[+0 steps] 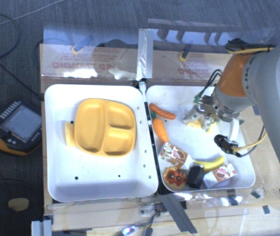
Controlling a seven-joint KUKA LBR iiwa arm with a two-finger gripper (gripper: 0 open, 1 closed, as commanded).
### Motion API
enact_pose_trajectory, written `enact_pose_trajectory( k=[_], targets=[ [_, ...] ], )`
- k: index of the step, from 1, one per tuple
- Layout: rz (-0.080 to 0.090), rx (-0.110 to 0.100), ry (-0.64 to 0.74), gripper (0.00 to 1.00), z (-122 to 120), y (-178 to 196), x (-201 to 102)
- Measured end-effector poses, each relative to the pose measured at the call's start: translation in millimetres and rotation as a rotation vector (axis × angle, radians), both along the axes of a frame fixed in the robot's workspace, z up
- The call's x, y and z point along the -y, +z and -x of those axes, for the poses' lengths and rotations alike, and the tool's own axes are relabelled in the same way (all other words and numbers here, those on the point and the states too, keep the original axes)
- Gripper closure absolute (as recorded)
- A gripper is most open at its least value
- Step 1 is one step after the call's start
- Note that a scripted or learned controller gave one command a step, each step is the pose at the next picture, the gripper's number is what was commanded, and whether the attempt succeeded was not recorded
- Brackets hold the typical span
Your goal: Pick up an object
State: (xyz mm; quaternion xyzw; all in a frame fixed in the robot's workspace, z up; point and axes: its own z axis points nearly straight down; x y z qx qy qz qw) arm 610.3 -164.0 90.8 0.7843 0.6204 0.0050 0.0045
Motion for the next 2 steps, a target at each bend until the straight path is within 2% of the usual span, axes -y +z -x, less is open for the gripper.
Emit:
enact_pose_trajectory(
  k=[1,2],
  targets=[
    [0.003,-0.015,0.032,1.0,-58.2,113.2,-9.9],
    [0.003,-0.016,0.193,1.0,-57.9,111.0,-84.5]
  ],
)
